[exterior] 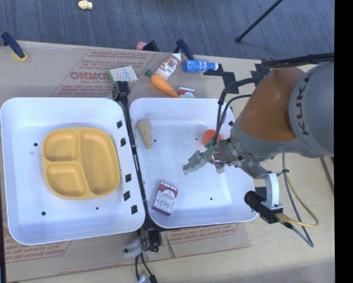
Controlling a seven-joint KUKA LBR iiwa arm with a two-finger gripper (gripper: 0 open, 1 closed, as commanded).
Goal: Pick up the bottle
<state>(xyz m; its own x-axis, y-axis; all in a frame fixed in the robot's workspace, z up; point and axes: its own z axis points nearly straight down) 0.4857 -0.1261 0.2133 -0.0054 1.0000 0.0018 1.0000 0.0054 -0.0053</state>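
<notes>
- The gripper [194,163] hangs low over the right bin [182,214], near its middle, with the arm [282,114] reaching in from the right.
- Whether its fingers are apart or together I cannot tell; they read as a grey blur with nothing visibly between them.
- The bottle [200,66] lies on the cardboard behind the right bin, outside it, well apart from the gripper.
- It is blue, with a paler end that looks like the cap.
- It lies on its side, long axis running roughly left to right in the view, nearly parallel to the bin's back wall; the pale end points right, toward the arm.
- Just left of it lie a white-and-orange bottle [169,65] and a carrot [163,85]; which bottle the task means is a judgement, and I take the blue one.
- In the right bin sit a cone [145,133], a red box [165,198] and an orange thing [209,137] partly hidden by the arm; none is the target.
- The left bin [23,217] bears a yellow tray [81,162].
- Step in hand, as I judge it: reaching, not yet near.
- To do it well: lift clear of the bin wall, travel back over the cardboard, turn the wrist so the fingers close across the bottle's short width, and come down on its mid-body, not the cap.
- A round bottle lying flat may roll away if one finger touches first.
</notes>
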